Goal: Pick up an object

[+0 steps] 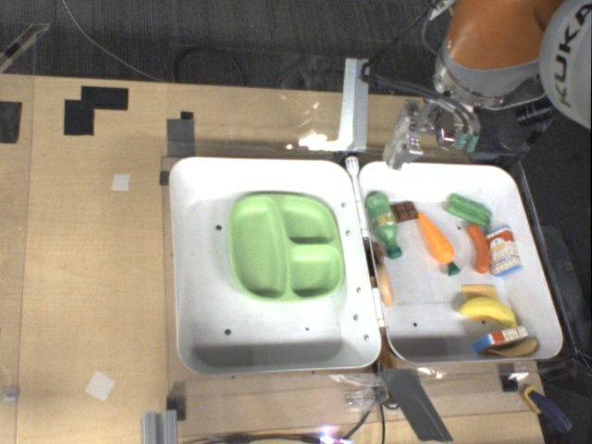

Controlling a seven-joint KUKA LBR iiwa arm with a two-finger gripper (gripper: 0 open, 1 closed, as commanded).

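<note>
While the arm [504, 26] hung over the far rim of the right bin [527, 213], we logged, by size: left bin [190, 248] with green tray [282, 245]; right bin with bottle [381, 224], carrot [437, 240], banana [486, 309], sausage [478, 248], can [502, 251]. Gripper [430, 137]: whether open or closed, we could not tell; nothing was visibly held. Risk, in our judgement: crowded items could deflect a descent.

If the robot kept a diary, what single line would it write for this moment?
stage: before pick | gripper: above far edge of right bin | holding: nothing seen | nearest item: green bottle | left bin: green tray
</note>
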